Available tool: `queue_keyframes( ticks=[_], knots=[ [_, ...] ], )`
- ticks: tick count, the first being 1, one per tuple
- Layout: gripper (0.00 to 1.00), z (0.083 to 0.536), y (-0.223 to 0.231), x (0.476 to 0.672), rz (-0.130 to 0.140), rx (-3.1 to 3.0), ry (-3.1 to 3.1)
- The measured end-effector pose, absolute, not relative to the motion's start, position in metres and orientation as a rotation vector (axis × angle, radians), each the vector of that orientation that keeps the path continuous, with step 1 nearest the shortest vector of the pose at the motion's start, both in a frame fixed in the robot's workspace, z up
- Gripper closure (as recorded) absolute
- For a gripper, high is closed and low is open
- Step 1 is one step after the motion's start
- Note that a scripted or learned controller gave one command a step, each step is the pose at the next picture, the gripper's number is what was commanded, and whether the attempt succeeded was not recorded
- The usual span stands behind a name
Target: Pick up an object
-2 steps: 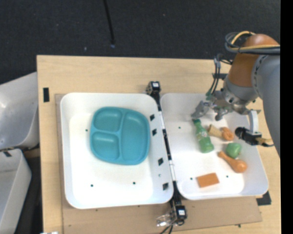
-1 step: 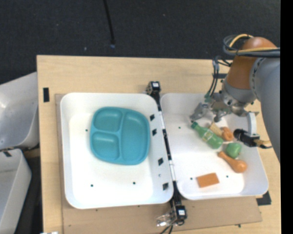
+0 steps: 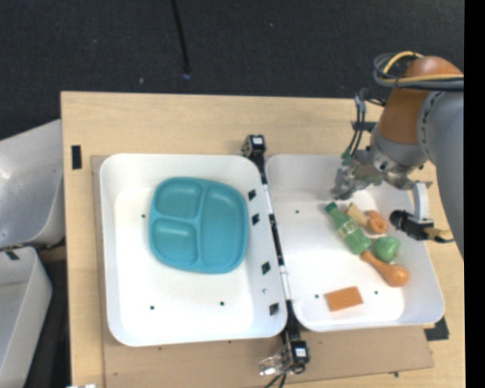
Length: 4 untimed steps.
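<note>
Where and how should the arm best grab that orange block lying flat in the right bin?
Probably from straight above, closing across the short sides of the orange block. It lies flat and alone near the right bin's front edge, well apart from the toy cluster.

Wooden worktop [image 3: 81, 128] bearing two shallow white bins side by side. Left bin [image 3: 121, 297]: one teal divided tray [image 3: 200, 223], three compartments. Right bin [image 3: 307, 184]: green bottle [image 3: 346, 229]; orange carrot-shaped item with green top [image 3: 385, 259]; small tan-and-orange piece [image 3: 365, 218]; flat orange block [image 3: 343, 298]. Arm's hand [image 3: 345, 186] low over the right bin's far side, just beside the bottle's end.
</note>
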<state>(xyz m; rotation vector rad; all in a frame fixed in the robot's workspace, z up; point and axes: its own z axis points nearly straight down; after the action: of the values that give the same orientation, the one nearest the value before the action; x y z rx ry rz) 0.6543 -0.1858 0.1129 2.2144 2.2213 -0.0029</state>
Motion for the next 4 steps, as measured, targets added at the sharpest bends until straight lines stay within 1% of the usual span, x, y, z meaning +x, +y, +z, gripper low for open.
queue_keyframes(
  ticks=[1, 2, 3, 4],
  knots=[
    [1.0, 0.157, -0.186, 0.657, 0.005, 2.215, 2.221],
    [1.0, 0.22, -0.184, 0.653, 0.006, 2.212, 2.222],
    [1.0, 0.263, -0.186, 0.654, 0.005, 2.212, 2.223],
    [1.0, 0.251, -0.13, 0.639, 0.0, 2.216, 2.227]
  ],
)
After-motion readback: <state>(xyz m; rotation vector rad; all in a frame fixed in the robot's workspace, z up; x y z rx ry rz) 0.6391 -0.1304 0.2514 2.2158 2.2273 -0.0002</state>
